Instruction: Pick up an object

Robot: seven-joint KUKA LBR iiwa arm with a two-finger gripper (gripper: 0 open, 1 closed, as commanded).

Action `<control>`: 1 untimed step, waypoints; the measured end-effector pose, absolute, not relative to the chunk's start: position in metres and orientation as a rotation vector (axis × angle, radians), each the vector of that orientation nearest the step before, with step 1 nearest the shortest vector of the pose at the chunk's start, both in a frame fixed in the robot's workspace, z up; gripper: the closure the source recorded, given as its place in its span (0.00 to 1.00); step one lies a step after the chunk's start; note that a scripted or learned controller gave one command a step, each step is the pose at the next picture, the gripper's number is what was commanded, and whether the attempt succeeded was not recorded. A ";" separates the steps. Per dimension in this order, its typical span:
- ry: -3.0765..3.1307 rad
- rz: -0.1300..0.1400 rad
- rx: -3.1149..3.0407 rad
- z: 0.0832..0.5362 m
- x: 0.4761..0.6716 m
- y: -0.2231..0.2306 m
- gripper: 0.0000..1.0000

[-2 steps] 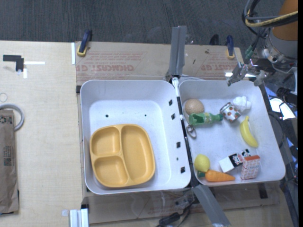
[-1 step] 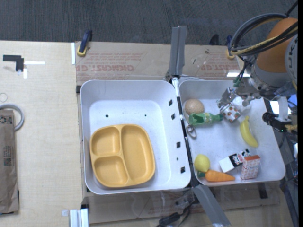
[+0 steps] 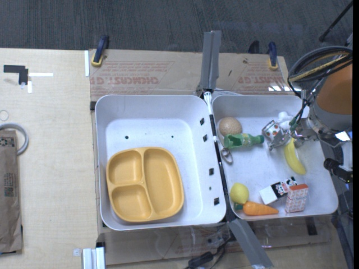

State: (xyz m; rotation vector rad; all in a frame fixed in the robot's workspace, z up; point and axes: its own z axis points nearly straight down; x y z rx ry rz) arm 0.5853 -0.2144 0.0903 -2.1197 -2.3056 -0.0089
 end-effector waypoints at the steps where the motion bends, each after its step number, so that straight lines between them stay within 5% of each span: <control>1: -2.306 -0.004 -2.127 0.099 0.586 -0.217 1.00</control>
